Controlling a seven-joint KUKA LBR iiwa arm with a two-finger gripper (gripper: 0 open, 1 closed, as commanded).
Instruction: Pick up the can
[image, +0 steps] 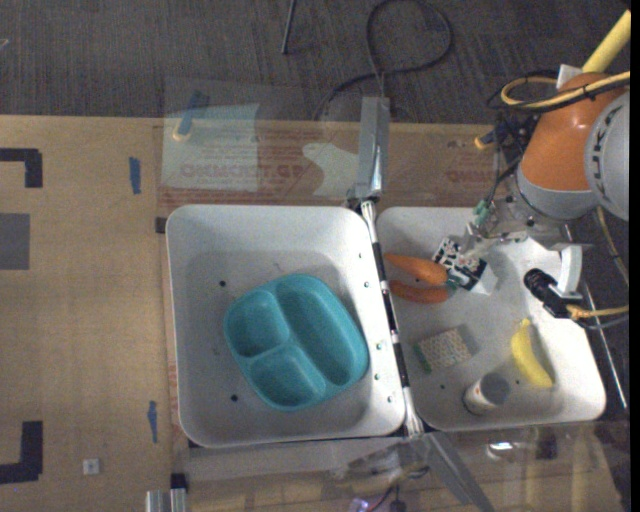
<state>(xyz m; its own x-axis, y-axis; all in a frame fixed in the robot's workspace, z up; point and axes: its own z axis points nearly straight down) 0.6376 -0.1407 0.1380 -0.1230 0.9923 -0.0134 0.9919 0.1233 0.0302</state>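
Can (487, 392), pale and upright, near banana (530, 355); jaws' (458, 262) state unclear.

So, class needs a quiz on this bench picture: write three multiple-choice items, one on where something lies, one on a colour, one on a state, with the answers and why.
1. Where does the teal three-compartment plastic plate lie?
A. in the left white bin
B. in the right white bin
C. on the cardboard bench top

2. What colour is the curved banana-shaped toy in the right white bin?
A. red
B. yellow
C. blue

3. How does the small grey cylindrical can stand with respect to the gripper?
A. lifted above the bin
B. lying in the left bin
C. resting on the bin floor, apart from the gripper

Answers:
1 A, the plate sits inside the left white bin.
2 B, it is plainly yellow.
3 C, the can rests near the bin's front edge while the gripper is by the orange carrot-shaped toy at the far side.
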